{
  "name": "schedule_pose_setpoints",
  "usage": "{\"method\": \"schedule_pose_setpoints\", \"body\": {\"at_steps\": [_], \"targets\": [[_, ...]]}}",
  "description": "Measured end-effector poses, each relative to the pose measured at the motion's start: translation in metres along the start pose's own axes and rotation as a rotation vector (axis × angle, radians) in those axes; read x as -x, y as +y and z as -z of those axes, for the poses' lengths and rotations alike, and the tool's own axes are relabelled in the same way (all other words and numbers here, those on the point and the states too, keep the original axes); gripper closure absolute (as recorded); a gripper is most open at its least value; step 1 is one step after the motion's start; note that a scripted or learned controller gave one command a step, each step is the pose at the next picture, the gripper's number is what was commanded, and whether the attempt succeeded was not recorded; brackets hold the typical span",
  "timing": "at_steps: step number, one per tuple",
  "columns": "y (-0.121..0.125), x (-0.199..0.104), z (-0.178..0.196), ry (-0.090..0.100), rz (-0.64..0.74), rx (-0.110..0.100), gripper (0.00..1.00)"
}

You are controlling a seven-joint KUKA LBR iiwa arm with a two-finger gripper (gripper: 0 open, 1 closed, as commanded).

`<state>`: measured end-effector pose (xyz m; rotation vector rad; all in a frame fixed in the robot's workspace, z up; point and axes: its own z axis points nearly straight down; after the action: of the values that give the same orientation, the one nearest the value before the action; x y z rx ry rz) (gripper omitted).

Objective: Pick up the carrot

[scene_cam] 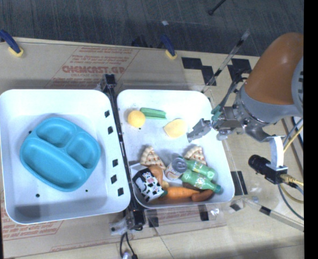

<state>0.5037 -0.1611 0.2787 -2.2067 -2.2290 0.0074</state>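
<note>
My pincer hangs over the right bin, near its right wall. The carrot lies in that bin along the near wall. Taking the carrot as landmark: a carton touches its left end, a bottle lies just behind it, a can behind that, and two lemons far behind. The divided tray sits in the left bin, well to the carrot's left.

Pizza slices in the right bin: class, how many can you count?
2. One pizza slice lies left of the can; the other lies right of it, above the green bottle. Others could hide under the pile.
</note>
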Motion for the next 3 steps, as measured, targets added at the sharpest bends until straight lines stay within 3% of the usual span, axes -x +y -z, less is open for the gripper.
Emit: {"method": "schedule_pose_setpoints", "body": {"at_steps": [1,2,3], "targets": [[-0.017,-0.057,-0.119,0.002,0.306,-0.003,0.0],[0.027,-0.06,-0.181,-0.003,0.002,0.016,0.0],[0.088,0.01,-0.18,-0.001,-0.061,0.015,0.0]]}}
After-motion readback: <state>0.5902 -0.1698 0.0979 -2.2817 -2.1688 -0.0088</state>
